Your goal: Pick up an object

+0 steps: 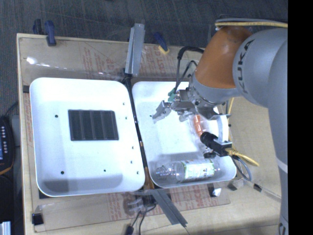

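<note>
- White, shallow and side by side, the left bin [73,173] and the right bin [159,143] sit on a pale wooden table [249,190], their inner walls nearly touching.
- Grey with an orange band, the arm [254,58] reaches in from the right and hangs over the upper half of the right bin.
- The gripper [160,111] points left over the upper middle of the right bin. Whether it is spread or pressed together cannot be told at this angle, and nothing can be seen held in it.
- A clear plastic bottle [188,171] with a white label lies on its side along the near wall of the right bin, cap end towards the left. It is well apart from the gripper.
- A small orange object [197,125] lies against the right side of the right bin, partly hidden under the wrist; its shape is too hidden to name.
- A dark ribbed rectangular panel [93,125] lies flat near the middle of the left bin, alone there.
- A grey bar [134,48] stands at the far edge, above the gap between the two bins.
- Blue clamps [50,32] grip the far edge of the table.
</note>
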### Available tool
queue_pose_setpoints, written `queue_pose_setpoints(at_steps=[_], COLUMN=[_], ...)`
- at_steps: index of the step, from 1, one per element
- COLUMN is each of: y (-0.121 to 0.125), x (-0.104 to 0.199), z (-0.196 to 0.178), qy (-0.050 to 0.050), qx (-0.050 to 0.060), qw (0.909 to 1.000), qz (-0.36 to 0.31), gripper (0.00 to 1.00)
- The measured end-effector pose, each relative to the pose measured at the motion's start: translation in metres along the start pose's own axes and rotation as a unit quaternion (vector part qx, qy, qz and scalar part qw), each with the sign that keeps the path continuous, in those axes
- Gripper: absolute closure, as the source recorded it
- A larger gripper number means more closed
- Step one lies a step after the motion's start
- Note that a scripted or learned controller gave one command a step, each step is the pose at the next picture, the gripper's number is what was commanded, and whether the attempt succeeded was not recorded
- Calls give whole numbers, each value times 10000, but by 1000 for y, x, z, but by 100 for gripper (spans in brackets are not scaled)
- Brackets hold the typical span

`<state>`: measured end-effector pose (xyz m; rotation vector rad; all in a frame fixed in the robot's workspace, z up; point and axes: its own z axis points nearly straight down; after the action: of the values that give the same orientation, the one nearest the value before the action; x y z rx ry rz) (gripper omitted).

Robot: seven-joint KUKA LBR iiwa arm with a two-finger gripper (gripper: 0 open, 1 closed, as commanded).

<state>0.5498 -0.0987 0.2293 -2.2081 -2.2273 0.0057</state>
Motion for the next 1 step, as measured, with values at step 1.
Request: queue_pose_setpoints(at_steps=[1], y=[15], x=[-24], z=[77], qy=[-3], qx=[1], qw=[9968], qz=[-800], gripper=[0])
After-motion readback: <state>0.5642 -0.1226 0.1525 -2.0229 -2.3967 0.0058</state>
